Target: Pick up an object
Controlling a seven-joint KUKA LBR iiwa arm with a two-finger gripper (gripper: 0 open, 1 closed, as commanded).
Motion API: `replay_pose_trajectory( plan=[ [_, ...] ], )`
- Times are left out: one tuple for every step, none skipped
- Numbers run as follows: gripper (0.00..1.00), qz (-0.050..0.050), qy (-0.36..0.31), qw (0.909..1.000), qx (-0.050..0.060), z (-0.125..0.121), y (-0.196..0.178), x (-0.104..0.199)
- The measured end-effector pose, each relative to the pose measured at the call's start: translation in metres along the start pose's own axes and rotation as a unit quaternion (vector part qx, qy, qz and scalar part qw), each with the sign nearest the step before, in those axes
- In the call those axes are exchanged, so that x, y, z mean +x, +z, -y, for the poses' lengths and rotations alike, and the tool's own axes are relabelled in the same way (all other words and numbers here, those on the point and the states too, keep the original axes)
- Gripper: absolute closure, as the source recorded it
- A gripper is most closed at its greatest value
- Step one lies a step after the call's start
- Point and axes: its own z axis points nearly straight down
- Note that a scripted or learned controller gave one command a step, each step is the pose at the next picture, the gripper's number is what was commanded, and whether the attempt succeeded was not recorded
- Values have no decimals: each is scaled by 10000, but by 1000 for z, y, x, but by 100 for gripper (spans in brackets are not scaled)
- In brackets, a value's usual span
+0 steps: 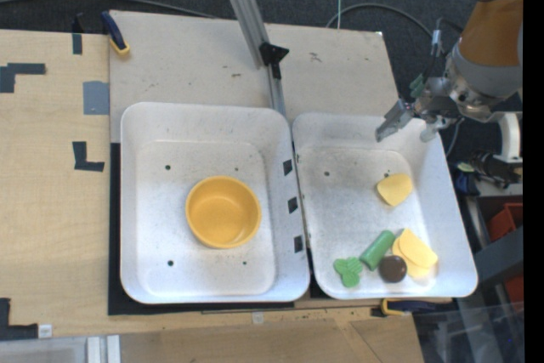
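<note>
Yellow bowl [223, 211]: sits upright in the middle of the left bin [144, 127], alone there.
Right bin [340, 136]: holds a yellow wedge [394, 190] near its right side; lower down lie a green block [376, 250], a green leaf [347, 270], a brown ball [392, 269] and a yellow piece [416, 252], close together.
Gripper [410, 121]: above the right bin's upper right corner, fingers apart, nothing between them.
Arm [489, 30]: enters from the right.
</note>
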Motion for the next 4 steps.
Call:
replay_pose_trajectory(
  plan=[
    [0, 0, -1, 10000, 0, 0, 0, 0],
    [0, -3, 5, 10000, 35, -1, 65, 2],
    [0, -3, 0, 10000, 30, -4, 126, 9],
    [0, 9, 2, 10000, -2, -4, 171, 10]
  ],
)
